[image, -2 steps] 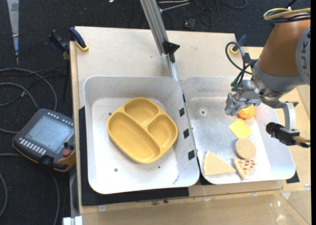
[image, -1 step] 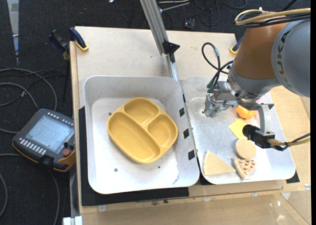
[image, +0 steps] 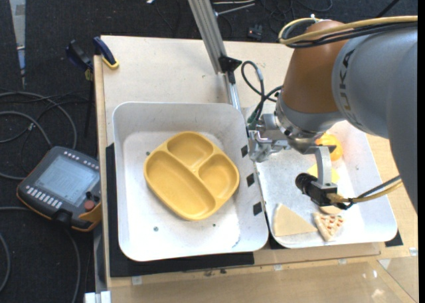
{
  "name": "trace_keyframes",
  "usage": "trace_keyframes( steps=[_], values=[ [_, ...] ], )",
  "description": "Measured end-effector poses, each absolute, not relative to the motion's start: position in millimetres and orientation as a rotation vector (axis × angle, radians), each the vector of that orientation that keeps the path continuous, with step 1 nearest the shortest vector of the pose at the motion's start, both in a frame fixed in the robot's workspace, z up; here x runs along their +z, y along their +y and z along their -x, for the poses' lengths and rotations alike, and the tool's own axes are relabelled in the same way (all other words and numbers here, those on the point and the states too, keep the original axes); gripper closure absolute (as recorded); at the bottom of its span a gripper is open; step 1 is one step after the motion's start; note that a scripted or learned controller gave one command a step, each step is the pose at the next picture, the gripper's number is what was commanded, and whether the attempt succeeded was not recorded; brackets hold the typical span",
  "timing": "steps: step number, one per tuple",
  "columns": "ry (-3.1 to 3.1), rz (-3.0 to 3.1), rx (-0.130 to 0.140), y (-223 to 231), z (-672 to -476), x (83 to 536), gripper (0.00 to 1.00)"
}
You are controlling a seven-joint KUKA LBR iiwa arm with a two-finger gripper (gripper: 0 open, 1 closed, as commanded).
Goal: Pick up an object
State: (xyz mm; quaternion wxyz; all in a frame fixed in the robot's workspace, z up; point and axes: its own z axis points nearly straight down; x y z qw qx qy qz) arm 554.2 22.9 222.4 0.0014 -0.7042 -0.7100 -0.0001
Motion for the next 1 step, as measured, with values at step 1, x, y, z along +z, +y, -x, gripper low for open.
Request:
trace_keyframes(
  steps=[1],
  values=[
    [-2.230,2.211,-0.003,78.8,-565.4,221.3,1.00]
  ],
)
